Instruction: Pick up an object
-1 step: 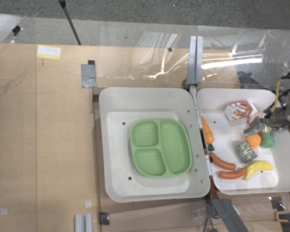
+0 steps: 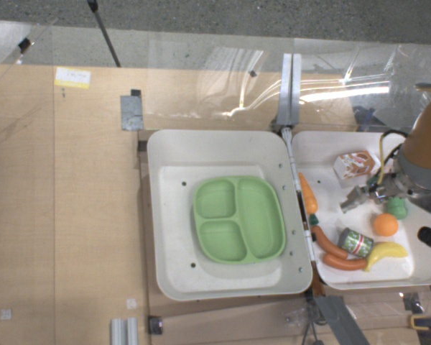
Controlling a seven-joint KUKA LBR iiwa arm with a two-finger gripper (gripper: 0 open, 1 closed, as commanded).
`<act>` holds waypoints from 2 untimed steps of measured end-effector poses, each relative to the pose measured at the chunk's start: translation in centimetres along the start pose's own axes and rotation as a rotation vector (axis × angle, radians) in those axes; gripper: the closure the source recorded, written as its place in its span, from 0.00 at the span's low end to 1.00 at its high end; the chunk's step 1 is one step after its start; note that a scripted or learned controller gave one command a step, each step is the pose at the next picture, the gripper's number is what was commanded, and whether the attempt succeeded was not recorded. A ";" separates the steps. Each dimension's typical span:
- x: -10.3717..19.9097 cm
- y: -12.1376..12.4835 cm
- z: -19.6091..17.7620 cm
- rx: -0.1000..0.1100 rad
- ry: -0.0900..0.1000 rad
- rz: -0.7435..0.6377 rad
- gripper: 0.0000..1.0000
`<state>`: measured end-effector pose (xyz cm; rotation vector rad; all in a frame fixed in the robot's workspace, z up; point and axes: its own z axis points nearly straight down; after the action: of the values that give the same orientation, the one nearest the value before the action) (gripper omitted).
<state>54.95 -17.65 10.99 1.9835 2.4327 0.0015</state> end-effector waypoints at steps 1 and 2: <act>-6.1 8.5 1.2 0.056 0.044 -0.177 0.00; -5.4 10.1 2.1 0.018 -0.001 -0.402 0.00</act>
<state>65.92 -20.91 8.93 1.4625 2.7888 -0.0224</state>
